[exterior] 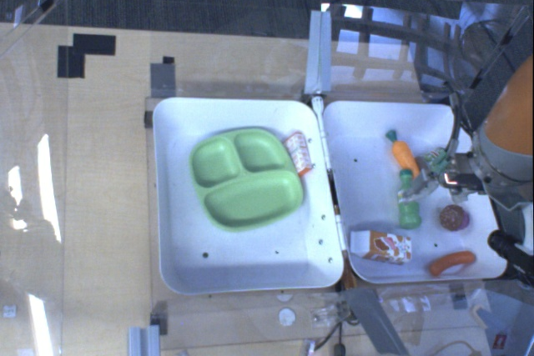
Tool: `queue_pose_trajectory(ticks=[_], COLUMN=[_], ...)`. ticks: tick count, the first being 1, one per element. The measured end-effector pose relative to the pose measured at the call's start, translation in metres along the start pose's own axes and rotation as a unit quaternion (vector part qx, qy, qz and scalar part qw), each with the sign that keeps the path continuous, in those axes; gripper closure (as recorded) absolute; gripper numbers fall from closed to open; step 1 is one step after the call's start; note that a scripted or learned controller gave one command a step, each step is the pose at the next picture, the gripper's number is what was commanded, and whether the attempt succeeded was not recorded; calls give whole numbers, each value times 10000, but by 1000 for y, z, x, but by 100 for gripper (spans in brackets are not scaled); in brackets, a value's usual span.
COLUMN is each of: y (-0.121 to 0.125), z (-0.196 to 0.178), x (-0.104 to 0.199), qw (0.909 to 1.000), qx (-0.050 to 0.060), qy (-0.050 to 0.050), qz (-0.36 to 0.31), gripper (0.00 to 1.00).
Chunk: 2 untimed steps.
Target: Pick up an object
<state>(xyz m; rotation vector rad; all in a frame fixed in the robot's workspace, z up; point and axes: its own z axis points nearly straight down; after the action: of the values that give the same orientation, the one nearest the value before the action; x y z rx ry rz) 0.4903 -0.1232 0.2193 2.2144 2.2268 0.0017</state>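
The wooden tabletop [100, 179] is carrying two white bins side by side, and in the left bin [175, 246] a big green divided plate [247, 178] is lying at a slant with a small red-and-white packet [299, 152] touching its upper right edge. The right bin [367, 129] is holding the small stuff: a toy carrot [404, 155], orange with a green tip, is lying with its long axis running from upper left down to lower right, green end pointing up-left. Just below it a green piece [409, 215] is sitting, half masked by the end effector [425, 175], which is hovering over the carrot's lower end; whether it is spread or closed cannot be told. An orange-and-white carton [382, 246] is lying flat near the front wall, a reddish sausage [451, 263] beside it, a dark round object [453, 218] above that, too blurred to name.
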Motion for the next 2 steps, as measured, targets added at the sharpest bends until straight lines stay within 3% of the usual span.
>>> queue_pose_trajectory(ticks=[1,2], y=[72,104], z=[64,132], x=[-20,-42], qw=[9999,9999], qx=[6,-41], qy=[3,-4], qz=[163,110], gripper=[0,0])
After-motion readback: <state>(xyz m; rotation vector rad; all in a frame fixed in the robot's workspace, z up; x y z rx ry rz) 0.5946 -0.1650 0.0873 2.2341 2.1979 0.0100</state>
